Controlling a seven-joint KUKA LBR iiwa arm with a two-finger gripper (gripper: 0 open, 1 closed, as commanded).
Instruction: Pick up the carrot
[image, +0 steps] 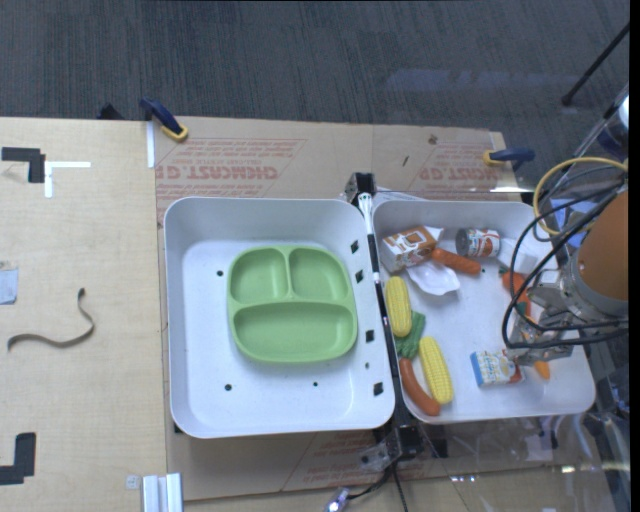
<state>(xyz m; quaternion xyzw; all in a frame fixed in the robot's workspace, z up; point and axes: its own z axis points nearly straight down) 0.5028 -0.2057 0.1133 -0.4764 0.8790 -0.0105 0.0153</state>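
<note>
Roughly, tool (528, 345): low in right bin (575, 400), grip state cannot tell
carrot (456, 262): well beyond tool, far end, beside white wrapper (436, 280)
advice: lift clear, approach along carrot's length, avoid can (478, 242)

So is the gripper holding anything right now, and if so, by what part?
It cannot be told. The gripper sits low at the right bin's right side, with cables hiding its tip. The carrot lies apart, untouched.

Plate (293, 305) in left bin (190, 300) — carrot (457, 263) in right bin (560, 395).
</note>
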